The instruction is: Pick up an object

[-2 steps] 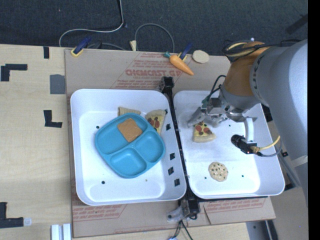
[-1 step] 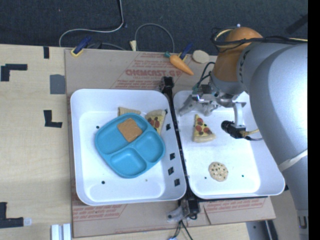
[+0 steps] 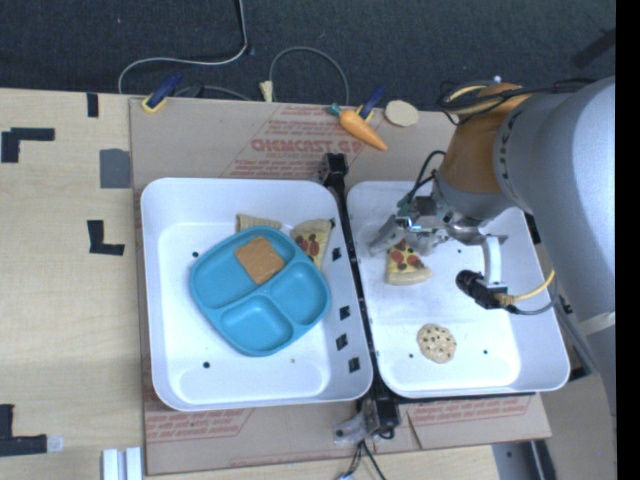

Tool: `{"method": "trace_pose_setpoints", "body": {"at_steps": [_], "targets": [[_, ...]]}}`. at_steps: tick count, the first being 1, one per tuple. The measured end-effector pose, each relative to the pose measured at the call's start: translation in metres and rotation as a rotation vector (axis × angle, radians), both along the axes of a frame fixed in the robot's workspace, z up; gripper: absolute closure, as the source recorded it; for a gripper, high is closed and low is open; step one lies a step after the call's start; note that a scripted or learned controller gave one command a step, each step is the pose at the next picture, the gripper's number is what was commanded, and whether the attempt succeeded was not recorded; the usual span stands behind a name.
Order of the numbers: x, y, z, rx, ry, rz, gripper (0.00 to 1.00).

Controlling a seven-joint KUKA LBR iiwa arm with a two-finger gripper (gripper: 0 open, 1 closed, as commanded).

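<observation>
Pincer (image 3: 400, 236) low in the right bin (image 3: 535, 368), near its left wall, just above the pizza slice (image 3: 406, 265); whether its fingers are parted cannot be told. Cookie (image 3: 436, 342) lies apart nearer the front rim, with bare floor around it.

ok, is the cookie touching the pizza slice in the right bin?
Apart. The camera view shows the cookie lying nearer the front of the right bin, with bare white floor between it and the pizza slice.
</observation>
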State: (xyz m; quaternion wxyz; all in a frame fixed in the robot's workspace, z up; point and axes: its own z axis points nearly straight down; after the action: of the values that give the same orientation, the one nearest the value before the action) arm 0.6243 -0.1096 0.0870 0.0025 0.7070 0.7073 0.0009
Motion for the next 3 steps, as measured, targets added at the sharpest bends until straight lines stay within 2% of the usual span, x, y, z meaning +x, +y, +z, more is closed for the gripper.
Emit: {"method": "trace_pose_setpoints", "body": {"at_steps": [1,2,3], "targets": [[0.046,0.003,-0.002,0.001,0.002,0.002,0.0],[0.01,-0.005,0.0,0.0,0.0,0.0,0.0],[0.0,0.006,0.0,-0.002,-0.001,0.0,0.0]]}}
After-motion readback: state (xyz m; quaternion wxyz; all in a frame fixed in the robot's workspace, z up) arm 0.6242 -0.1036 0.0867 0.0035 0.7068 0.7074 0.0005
